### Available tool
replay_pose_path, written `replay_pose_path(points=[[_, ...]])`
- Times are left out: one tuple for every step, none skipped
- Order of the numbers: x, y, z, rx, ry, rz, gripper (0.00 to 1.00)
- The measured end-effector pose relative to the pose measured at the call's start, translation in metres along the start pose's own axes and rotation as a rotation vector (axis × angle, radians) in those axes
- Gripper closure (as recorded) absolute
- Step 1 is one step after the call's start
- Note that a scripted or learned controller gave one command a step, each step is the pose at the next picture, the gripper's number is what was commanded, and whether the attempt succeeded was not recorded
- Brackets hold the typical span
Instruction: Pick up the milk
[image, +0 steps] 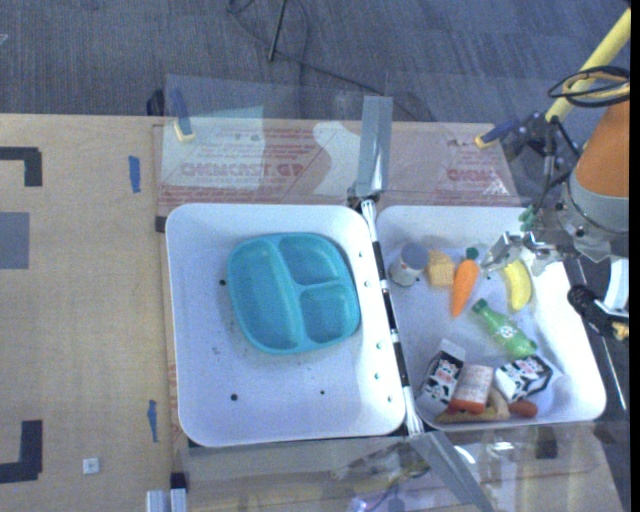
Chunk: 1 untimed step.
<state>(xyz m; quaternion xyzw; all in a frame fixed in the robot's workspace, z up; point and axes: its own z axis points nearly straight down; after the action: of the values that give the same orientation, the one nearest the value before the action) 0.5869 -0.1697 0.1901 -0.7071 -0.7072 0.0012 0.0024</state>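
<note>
Two small cow-patterned milk cartons lie in the right bin (590, 385) near its front: one (442, 374) at front left, the other (526, 375) at front right. My gripper (517, 254) hangs over the back of that bin, above the yellow banana (518, 287) and well behind both cartons. It looks open, with nothing between its fingers. The arm's orange band (610, 160) is at the right edge.
Also in the right bin are a carrot (464, 286), a corn piece (441, 269), a grey cup (407, 265), a green bottle (506, 331), an orange-red pack (473, 388) and a sausage (522, 408). A teal divided plate (293, 292) lies in the left bin (200, 380).
</note>
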Motion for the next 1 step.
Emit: replay_pose_path(points=[[0.0017,-0.065,0.015,0.0,0.0,-0.157,0.0]])
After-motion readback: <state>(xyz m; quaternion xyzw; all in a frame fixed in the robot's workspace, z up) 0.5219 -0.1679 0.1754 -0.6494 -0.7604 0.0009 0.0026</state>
